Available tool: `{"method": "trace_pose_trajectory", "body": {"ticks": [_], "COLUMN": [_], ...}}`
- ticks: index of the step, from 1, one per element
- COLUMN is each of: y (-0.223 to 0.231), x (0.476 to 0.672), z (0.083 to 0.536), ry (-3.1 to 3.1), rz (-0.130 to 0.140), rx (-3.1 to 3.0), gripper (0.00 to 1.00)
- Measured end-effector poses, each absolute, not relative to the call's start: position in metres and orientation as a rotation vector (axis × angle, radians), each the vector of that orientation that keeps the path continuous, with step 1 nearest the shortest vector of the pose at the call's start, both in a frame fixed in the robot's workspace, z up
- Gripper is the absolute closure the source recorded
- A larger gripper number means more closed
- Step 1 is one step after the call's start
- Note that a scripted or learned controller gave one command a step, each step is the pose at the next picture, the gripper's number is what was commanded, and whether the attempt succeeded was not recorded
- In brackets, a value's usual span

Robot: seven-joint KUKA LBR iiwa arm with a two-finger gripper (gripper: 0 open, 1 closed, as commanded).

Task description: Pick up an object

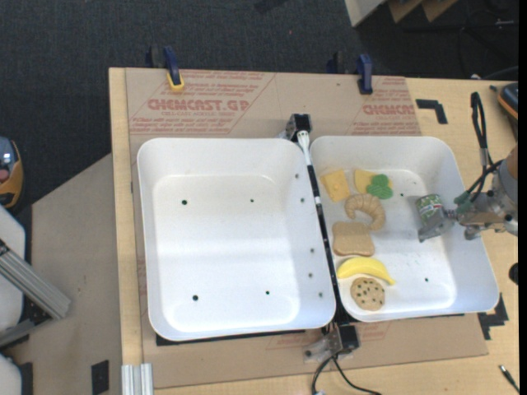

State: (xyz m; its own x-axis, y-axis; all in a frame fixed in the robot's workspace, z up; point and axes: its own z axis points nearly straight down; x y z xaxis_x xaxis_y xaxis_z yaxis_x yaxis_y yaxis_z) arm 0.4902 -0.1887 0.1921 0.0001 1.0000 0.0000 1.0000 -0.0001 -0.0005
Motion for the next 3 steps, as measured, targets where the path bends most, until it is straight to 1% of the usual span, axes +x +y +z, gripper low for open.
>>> {"method": "trace_pose_trajectory", "body": {"ticks": [1, 2, 3], "y": [-0.160, -0.153, -0.127], "x": [0.518, 0.587, 0.633], "z": [0.081, 0.085, 0.086], "ry": [-2.219, -2.230, -2.230], "rz": [0.003, -0.005, 0.001], "rx": [-2.213, -2.220, -2.217], "gripper": [0.00, 0.00, 0.00]}}
